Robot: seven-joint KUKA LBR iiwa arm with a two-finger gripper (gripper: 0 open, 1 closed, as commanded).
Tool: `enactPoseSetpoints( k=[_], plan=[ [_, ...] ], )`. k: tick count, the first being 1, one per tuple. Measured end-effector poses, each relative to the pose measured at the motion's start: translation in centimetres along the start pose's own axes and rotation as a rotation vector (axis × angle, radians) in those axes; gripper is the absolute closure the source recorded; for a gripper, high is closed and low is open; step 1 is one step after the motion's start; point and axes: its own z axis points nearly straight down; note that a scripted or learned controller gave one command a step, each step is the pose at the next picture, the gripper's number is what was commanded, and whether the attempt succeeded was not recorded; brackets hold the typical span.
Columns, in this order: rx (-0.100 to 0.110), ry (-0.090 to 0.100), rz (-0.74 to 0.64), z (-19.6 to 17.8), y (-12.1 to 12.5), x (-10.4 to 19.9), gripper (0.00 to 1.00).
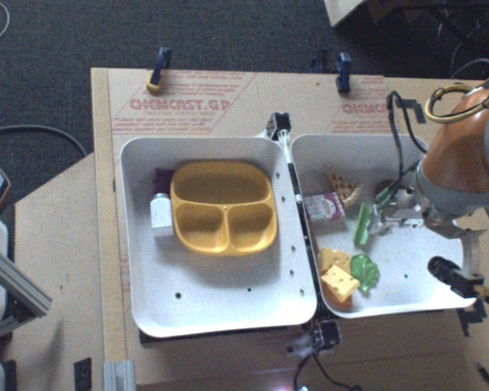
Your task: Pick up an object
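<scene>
The right bin [407, 287] holds several toy foods. A long green piece [363, 224] stands tilted near the bin's middle, and my gripper [381, 221] is right against its right side, low in the bin. I cannot see whether it grips the piece. A pink carton [323, 207] lies to the left, with a waffle-like piece [342, 187] behind it. A cheese wedge [340, 282] and a green leaf [365, 270] lie at the front. The arm's orange band [460, 149] rises to the right.
The left bin [220, 296] holds a yellow divided plate [223, 206], a white bottle [161, 215] and a dark purple item [164, 177]. The divider wall [297, 210] runs between the bins. Clamps [343, 70] stand at the bench's back edge.
</scene>
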Motion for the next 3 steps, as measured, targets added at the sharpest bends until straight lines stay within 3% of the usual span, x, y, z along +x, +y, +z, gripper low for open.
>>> enactPoseSetpoints(
  k=[2,3],
  plan=[
    [-0.001,0.0,0.0,-8.9,-0.1,0.7,1.0],
    [0.002,0.003,-0.006,-9.0,2.3,6.1,1.0]
  ],
)
